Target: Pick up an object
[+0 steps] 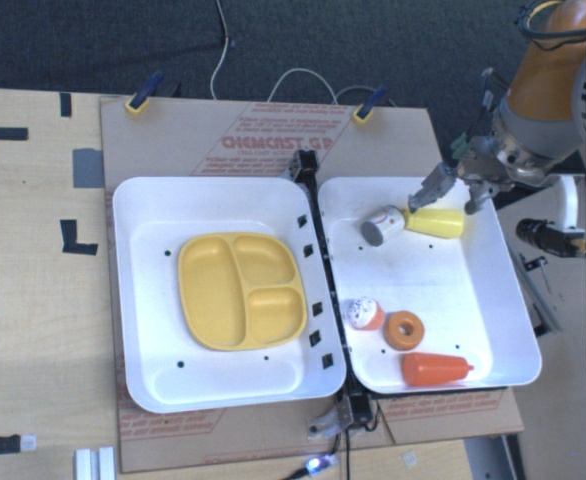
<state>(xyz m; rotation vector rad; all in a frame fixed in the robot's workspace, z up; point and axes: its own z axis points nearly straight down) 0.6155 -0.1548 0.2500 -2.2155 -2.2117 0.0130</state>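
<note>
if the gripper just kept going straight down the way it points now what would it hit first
Most likely the yellow bottle: the gripper hangs open right over its upper edge in the right bin. Height above it is hard to judge from this slanted view.

A yellow bottle with a grey cap lies on its side near the right bin's far wall.

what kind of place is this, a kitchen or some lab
Most likely a robotics lab test bench, not a kitchen: a robot arm reaches over two white bins, which sit on cardboard held by clamps, and they hold toy-like items such as a yellow divided plate.
</note>
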